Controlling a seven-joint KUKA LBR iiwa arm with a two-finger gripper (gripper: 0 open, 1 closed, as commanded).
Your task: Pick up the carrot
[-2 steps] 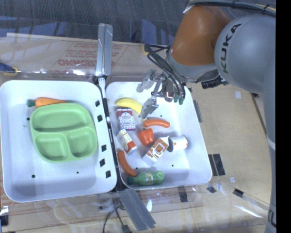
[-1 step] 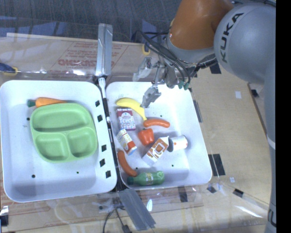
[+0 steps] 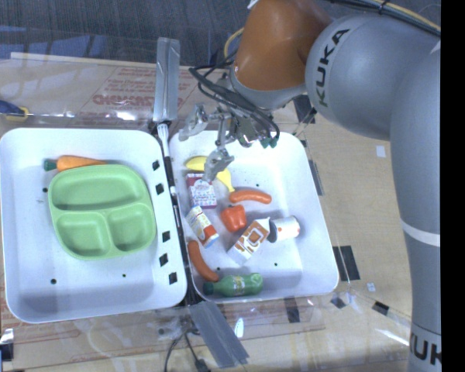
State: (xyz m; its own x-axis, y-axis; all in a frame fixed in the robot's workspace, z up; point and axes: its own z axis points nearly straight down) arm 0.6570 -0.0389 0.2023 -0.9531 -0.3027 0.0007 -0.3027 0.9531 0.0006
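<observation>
left bin (image 3: 15, 231): divided tray (image 3: 101, 210) inside | carrot (image 3: 76, 162) just behind the tray, touching its rim | right bin (image 3: 314, 231): right of the tray, holds banana (image 3: 205, 163), sausage (image 3: 250, 196), bottle (image 3: 201, 225) | tool (image 3: 217, 161) right of the tray, above the banana

Grey arm (image 3: 372, 91) in from right, end effector (image 3: 215, 163) pointing down, tilted left.

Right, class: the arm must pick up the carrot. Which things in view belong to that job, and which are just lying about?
Belongs to the job:
carrot, in the left bin beside the green tray
claw, over the right bin

Just lying about:
green tray
banana
sausage
red pepper
small bottle
juice carton
green bottle
</observation>
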